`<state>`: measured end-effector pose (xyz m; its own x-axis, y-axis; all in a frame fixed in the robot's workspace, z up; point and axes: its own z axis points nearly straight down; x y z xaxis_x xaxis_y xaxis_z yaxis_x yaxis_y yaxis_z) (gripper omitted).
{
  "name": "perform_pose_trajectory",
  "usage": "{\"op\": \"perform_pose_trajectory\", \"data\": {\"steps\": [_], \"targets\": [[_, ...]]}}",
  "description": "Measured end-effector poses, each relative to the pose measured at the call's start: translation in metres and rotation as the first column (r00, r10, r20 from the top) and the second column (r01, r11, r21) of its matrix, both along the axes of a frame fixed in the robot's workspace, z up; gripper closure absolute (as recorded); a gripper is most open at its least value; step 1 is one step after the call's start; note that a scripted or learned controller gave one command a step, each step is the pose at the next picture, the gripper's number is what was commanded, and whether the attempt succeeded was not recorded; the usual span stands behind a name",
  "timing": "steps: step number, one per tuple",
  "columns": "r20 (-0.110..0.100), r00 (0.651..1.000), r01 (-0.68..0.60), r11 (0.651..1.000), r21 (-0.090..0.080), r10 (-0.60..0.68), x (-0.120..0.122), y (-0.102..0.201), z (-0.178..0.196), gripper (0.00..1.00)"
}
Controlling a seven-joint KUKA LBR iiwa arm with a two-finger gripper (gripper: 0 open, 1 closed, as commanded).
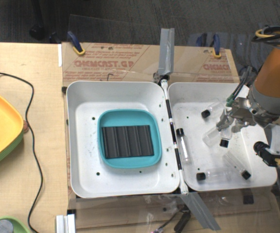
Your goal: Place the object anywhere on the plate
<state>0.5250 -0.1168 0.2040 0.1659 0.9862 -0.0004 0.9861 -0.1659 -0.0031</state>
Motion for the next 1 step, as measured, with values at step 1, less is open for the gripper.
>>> {"op": "perform_pose_trajectory", "data": {"steps": [1], "targets": [[0.0, 1.0, 0.0, 1.0, 0.0, 0.0, 0.0, -0.0001, 0.0, 0.0]]}}
